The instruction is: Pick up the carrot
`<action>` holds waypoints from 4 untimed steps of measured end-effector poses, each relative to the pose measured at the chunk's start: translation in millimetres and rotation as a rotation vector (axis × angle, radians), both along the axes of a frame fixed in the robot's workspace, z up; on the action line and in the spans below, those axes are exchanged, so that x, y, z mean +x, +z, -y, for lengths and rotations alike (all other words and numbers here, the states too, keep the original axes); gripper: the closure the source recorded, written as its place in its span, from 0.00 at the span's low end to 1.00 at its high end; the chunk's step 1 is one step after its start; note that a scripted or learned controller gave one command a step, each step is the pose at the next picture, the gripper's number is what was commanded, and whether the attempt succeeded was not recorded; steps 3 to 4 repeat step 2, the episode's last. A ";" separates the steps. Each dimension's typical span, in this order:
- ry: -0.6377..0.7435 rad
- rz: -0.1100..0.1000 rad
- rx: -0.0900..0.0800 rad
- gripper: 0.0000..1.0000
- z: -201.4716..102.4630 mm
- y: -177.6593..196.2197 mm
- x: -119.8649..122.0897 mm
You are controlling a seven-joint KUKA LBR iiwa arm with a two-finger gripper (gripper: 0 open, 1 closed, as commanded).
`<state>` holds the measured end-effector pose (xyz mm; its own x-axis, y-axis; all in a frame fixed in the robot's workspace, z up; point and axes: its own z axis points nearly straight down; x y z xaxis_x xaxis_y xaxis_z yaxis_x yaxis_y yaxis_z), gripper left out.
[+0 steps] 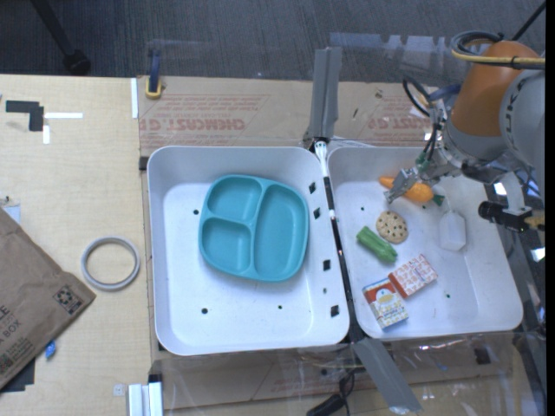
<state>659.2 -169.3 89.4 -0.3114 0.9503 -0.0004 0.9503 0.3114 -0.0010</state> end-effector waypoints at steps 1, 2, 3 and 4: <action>-0.002 -0.010 0.002 1.00 0.5 4.0 -1.8; -0.049 -0.002 0.000 1.00 -47.0 96.6 0.5; -0.049 -0.002 0.000 1.00 -47.0 96.6 0.5; -0.049 -0.002 0.000 1.00 -47.0 96.6 0.5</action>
